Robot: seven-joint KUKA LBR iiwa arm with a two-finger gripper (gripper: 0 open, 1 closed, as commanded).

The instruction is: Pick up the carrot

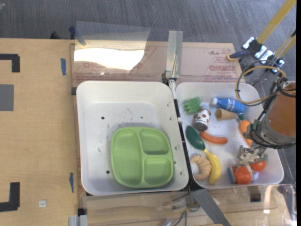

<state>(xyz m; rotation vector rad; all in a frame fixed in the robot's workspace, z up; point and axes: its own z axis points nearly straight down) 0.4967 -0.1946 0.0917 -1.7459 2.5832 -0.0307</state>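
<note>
On the bench (37, 126), two white bins are set side by side. A green plate (141, 157) with three parts is seen in the left bin (94, 102). Many toy foods are kept in the right bin (277, 173). The carrot (245, 126) is found near the right wall, partly hidden by the arm (282, 114). The hand (248, 153) is lowered just below the carrot, above a red tomato (242, 174). Whether the hand is apart or together cannot be told. A banana (214, 166), a red sausage (214, 138) and a blue bottle (230, 104) are laid nearby.
</note>
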